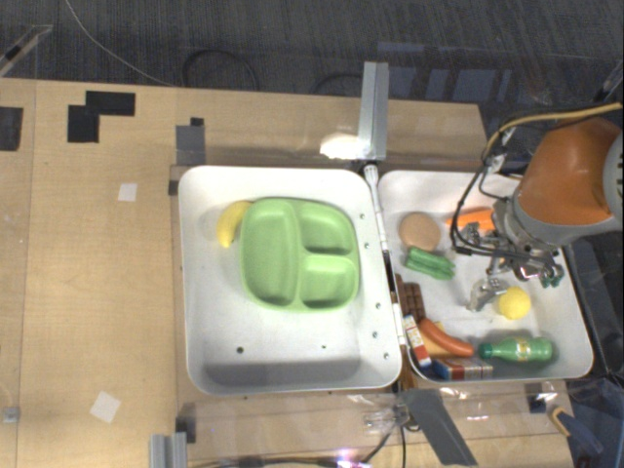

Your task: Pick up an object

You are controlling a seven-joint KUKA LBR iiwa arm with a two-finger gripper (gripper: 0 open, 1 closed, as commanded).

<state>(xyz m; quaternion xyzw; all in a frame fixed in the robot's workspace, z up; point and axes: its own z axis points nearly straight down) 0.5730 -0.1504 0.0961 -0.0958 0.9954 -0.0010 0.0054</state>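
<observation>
The gripper (485,293) hangs low in the right bin (583,334), its metal tip just beside the lemon (514,305), on that fruit's left. Whether it is open or closed on anything cannot be told; nothing is visibly held.

The lemon is small, round and bright yellow, lying on the bin floor. Just below the lemon lies a green bottle (515,349) on its side, with a yellow band around its middle. Left of the lemon, near the bin's inner wall, a red sausage (444,337) lies at a slant, with a brown chocolate bar (412,303) above it. Up and left of the lemon sit a green cucumber-like piece (429,263) and a tan round bun (421,230). An orange item (471,219) shows above the lemon, partly hidden by the arm.

Far left of the lemon, the left bin (283,364) holds a green divided tray (297,253) and a banana (230,223) touching the tray's left edge.
</observation>
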